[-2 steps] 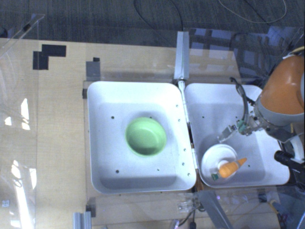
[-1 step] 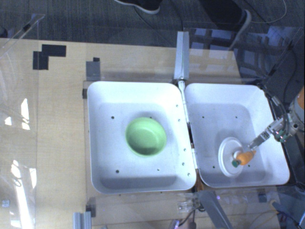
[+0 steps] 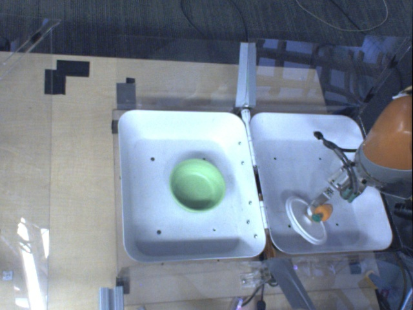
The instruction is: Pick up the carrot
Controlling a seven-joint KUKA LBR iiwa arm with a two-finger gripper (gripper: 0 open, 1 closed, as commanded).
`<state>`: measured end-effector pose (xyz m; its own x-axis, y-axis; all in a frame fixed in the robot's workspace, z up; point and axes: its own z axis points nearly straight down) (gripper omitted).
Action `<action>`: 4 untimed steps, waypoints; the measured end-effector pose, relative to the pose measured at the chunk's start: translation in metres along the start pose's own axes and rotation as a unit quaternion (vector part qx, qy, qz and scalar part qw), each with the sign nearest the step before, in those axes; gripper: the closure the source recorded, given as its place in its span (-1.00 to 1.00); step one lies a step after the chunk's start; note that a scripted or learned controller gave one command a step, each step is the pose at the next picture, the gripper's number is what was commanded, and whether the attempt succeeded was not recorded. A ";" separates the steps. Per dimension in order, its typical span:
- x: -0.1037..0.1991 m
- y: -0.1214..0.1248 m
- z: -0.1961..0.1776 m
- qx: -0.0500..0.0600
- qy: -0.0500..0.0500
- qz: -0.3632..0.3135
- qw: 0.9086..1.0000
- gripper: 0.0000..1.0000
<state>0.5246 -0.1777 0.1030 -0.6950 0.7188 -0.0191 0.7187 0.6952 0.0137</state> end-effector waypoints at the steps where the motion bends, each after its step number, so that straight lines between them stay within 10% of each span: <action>1: 0.041 0.004 0.004 -0.004 -0.007 0.072 0.997 -1.00; 2: 0.041 0.008 -0.009 -0.007 -0.005 0.070 0.997 1.00; 3: 0.075 0.101 -0.113 0.003 0.005 0.052 0.999 1.00; 4: 0.031 0.027 -0.104 0.005 0.005 0.112 0.994 1.00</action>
<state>0.5204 -0.1363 0.2069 -0.5184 0.8551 -0.0070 0.8551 0.5184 0.0075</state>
